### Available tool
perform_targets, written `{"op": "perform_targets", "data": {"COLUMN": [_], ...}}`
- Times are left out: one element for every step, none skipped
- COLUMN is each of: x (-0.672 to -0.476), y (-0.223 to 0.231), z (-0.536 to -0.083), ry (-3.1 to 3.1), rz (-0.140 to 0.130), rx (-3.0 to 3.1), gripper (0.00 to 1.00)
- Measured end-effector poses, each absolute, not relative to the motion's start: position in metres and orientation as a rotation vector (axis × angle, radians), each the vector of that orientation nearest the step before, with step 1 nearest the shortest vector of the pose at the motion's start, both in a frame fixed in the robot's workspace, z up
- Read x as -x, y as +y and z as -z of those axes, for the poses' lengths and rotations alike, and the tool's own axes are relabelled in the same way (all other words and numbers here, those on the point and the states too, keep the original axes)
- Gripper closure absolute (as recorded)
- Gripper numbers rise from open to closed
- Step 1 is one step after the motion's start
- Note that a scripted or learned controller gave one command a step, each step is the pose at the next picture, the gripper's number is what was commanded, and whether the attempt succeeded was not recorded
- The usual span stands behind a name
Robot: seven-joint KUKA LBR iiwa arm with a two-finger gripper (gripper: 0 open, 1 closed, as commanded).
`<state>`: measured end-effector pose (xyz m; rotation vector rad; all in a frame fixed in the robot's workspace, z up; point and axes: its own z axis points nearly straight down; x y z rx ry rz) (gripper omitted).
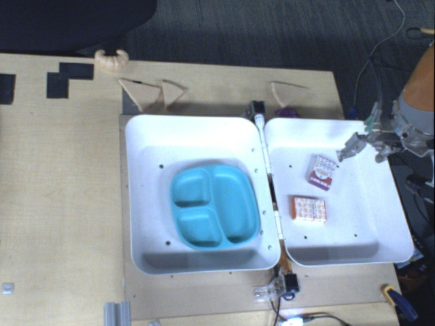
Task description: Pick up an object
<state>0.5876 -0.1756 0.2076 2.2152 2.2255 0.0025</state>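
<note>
White bins sit side by side on the bench point(61, 202); the right bin point(380, 240) holds a dark red packet point(321, 172) and an orange-red box point(309, 209). The claw point(366, 148) hovers over that bin's right rear, fingers spread apart, gripping nothing, near the packet

The wooden bench point(61, 182) is carrying two white bins: the right bin point(380, 243) beneath the gripper point(367, 148), the left bin point(146, 182) beyond.
</note>
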Motion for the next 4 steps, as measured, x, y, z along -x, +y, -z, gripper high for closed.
{"op": "perform_targets", "data": {"x": [-0.585,-0.522,-0.524,-0.576], "y": [-0.19,-0.12,-0.121,-0.162], "z": [-0.105,-0.087,-0.099,-0.088], "ry": [2.222,2.222,2.217,2.22], "rz": [-0.003,-0.008,-0.013,-0.008], "rx": [-2.217,-2.214,-2.209,-2.209], "gripper": [0.0,0.0,1.0,1.0]}}
